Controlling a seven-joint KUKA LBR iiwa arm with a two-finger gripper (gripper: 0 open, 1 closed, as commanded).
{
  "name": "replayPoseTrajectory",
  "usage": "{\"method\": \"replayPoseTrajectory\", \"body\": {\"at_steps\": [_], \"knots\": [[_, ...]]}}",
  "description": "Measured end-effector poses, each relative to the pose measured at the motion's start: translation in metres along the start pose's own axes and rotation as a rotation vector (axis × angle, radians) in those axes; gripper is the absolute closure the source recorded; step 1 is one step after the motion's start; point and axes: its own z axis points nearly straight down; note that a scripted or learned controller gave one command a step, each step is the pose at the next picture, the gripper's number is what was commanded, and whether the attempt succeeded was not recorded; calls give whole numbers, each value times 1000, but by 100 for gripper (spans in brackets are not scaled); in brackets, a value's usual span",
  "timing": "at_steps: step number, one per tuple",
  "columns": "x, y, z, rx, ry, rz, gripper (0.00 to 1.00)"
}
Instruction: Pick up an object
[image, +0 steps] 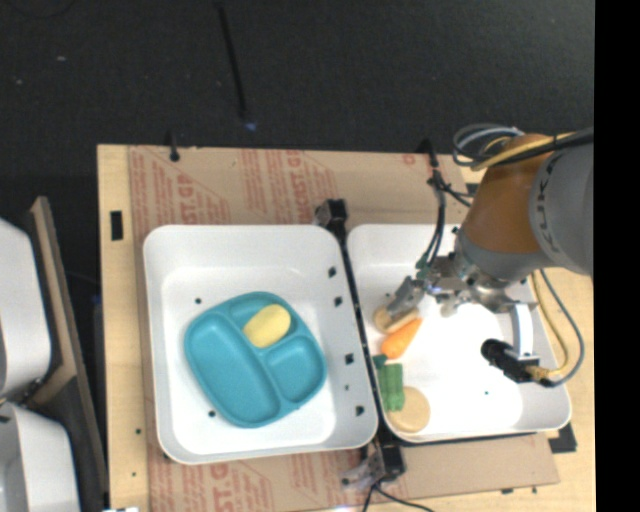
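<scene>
I see the claw (408, 298) low in the right bin (500, 400), near its 9 o'clock wall. Its fingers look a little apart, but I cannot tell how wide, and I see nothing held between them. The orange carrot (400, 337) lies just at 6 o'clock of the claw, maybe touching. A green block (390, 385) and a tan disc (410, 410) sit at 6 o'clock, by the wall. Toward 3 o'clock the bin floor is free. The left bin (170, 300) carries a blue plate (255, 358) with a yellow piece (268, 325).
</scene>
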Motion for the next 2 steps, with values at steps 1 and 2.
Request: {"method": "replayPoseTrajectory", "body": {"at_steps": [1,2], "knots": [[-18,-21,27,0,0,4,0],[1,40,52,-3,0,0,0]]}}
